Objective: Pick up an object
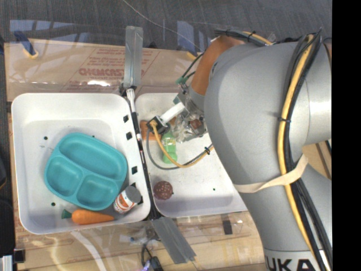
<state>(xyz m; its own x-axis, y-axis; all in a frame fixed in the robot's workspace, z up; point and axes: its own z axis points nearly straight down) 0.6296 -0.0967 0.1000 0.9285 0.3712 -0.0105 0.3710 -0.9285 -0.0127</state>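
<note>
The tool (pixel 169 130) is seen low in the right bin (pixel 217 199), over a green object (pixel 170 151) near the bin's left wall. Whether it is released or clenched cannot be told. A brown ball (pixel 163 189) lies near, below it. A teal plate (pixel 86 171), a carrot (pixel 93 217) and a small bottle (pixel 127 199) are found in the left bin (pixel 28 129).

The table (pixel 101 66) is showing as a brown board under clear plastic sheeting, with faded red print running across its upper left part. Two shallow white bins are sitting directly on it side by side: the left bin (pixel 22 151) is filling the left half of the frame, and the right bin (pixel 192 199) is lying at the centre, touching it along a shared edge. Grey tape strips (pixel 133 52) are crossing the table above and below that seam.
</note>
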